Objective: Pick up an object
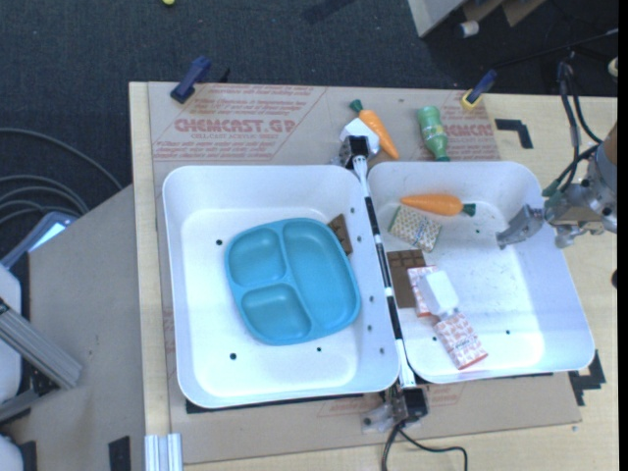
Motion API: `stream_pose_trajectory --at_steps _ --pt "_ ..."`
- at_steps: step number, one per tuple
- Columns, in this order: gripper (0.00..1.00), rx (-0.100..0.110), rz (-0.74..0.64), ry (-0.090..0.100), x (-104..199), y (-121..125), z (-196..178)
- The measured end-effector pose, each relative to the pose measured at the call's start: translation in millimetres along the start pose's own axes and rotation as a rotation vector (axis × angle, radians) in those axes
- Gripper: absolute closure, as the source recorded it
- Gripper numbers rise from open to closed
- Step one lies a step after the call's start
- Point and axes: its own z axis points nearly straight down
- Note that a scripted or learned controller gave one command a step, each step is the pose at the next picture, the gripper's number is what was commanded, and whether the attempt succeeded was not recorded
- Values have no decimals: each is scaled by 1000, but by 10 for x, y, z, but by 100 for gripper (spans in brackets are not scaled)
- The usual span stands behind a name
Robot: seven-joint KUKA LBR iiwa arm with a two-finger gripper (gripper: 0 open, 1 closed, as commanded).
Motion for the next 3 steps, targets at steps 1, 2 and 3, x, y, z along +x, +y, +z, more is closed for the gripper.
stream_pose_trajectory --at_steps 1,2,3 --pt "0 3 -1 2 781 439 706" --pt "0 2 0 0 964 773 1356" --pt "0 28 5 6 831 1233 1367"
